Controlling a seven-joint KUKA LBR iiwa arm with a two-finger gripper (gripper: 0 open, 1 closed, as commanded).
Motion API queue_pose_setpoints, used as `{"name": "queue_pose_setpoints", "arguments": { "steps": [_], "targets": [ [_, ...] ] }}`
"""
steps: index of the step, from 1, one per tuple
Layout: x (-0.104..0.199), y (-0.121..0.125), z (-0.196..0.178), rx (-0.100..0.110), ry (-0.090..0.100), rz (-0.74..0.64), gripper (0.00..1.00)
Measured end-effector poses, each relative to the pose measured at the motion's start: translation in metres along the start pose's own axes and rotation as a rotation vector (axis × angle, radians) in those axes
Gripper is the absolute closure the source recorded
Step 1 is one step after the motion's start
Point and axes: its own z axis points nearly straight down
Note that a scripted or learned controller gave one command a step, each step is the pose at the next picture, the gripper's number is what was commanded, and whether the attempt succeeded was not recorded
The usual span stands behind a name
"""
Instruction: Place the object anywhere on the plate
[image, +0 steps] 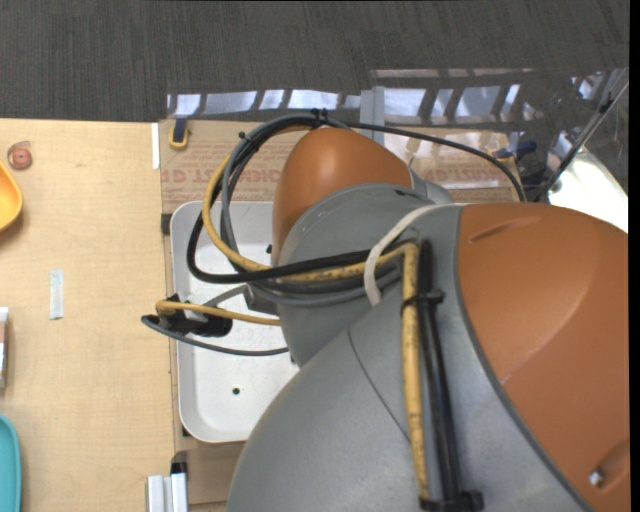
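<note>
One camera sits high over the bench (80, 300) and looks down at a slant. The arm (420, 340) comes in from the right, very close to the lens, and hides most of the white bin (200, 400). Dark floor lies along the top.

The arm (400, 330) is built of smooth grey rounded housings capped by 2 glossy orange domes, the smaller at 12 o'clock and the larger at 3 o'clock. A yellow cable (412, 380) and black cables (bound together by a pale tie) run along its body, looping out toward 9 o'clock.
</note>
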Motion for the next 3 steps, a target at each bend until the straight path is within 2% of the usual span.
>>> {"name": "queue_pose_setpoints", "arguments": {
  "steps": [3],
  "targets": [
    [0.0001,0.0002,-0.0003,0.000,0.000,0.000,0.00]
  ]
}}
